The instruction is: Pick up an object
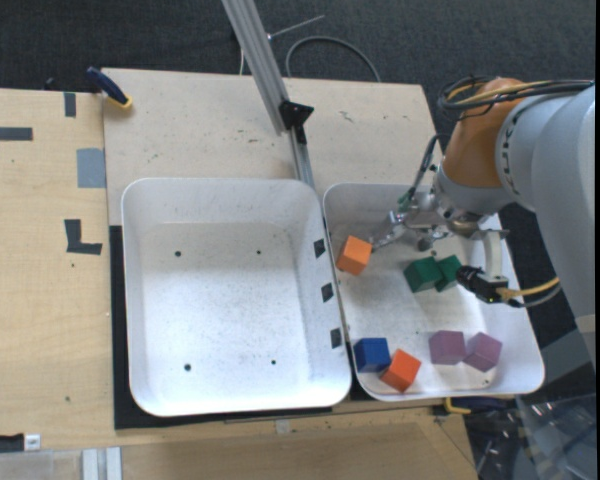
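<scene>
Camera view: gripper (395,230) sits low in the right bin (528,368), at its upper part; finger state cannot be told; an orange cube (355,255) lies just left of it; a green block (432,273) just right; blue cube (372,353), second orange cube (402,369) and two purple cubes (464,349) along the near edge; left bin (140,208) alongside.

A pale wooden bench (40,268) patched with grey tape (91,168) stands on dark carpet (100,18)
</scene>
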Motion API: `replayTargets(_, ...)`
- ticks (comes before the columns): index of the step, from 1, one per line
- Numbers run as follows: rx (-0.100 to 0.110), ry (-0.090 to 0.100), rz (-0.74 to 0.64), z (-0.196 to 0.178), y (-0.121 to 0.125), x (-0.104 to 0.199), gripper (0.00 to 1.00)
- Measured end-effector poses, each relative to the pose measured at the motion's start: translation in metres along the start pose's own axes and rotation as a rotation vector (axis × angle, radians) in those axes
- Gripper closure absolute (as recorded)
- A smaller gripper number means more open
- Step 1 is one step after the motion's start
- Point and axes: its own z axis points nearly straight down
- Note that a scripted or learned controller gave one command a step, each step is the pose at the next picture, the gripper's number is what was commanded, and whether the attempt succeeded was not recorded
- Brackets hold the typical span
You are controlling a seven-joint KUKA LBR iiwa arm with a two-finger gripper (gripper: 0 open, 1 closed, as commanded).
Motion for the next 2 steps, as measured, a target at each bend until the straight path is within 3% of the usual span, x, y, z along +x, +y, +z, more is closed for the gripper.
replayTargets(1,-0.007,0.002,-0.007,-0.025,0.005,0.023,0.0)
replayTargets(2,0.0,0.003,-0.003,-0.039,-0.13,0.036,0.0)
